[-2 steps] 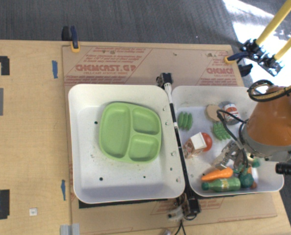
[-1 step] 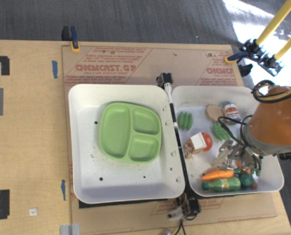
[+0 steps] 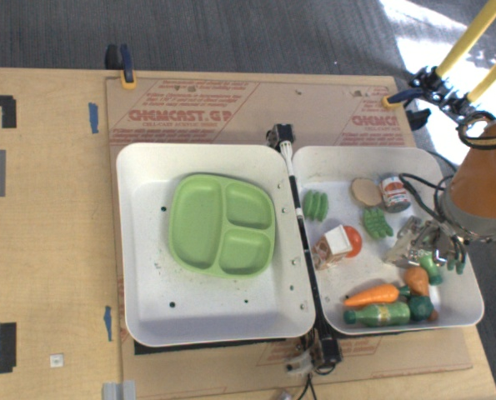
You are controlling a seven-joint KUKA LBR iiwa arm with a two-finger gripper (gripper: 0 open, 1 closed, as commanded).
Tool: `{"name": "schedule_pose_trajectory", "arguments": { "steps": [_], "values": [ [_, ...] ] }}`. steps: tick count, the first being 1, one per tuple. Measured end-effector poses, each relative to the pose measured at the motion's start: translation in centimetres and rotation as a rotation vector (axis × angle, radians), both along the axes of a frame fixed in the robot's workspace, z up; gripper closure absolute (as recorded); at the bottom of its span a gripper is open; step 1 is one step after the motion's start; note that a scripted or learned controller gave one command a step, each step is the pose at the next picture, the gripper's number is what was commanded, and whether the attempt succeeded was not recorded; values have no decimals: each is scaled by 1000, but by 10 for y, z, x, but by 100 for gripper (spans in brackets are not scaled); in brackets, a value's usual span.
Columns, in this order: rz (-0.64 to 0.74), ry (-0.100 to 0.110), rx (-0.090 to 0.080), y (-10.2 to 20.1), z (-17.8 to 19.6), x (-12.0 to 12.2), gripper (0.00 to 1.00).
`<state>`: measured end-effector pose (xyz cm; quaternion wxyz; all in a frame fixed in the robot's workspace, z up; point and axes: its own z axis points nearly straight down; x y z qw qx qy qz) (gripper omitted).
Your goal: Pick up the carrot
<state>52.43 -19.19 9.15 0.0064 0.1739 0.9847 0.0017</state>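
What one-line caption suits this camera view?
Gripper hovers over the cluttered right bin near the carrot; green divided plate sits in the left bin.

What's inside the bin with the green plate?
In the left bin there is just the green plate, with three sections and nothing in them. Whatever lies under the plate is covered.

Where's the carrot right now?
The carrot lies near the front of the right bin, just behind the green bottle, below-left of the gripper.

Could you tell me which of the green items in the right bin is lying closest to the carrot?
The green bottle, lying on its side directly alongside the carrot; the other green pieces sit farther up the bin.
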Motion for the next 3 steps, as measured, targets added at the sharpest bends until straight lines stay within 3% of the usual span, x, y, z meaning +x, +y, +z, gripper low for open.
{"name": "schedule_pose_trajectory", "arguments": {
  "steps": [1, 2, 3],
  "values": [
    [341, -14, -16, 41, 1, -37, 0],
    [514, -14, -9, 24, 1, -37, 0],
    [511, -21, -11, 24, 11, -35, 100]
  ]
}}
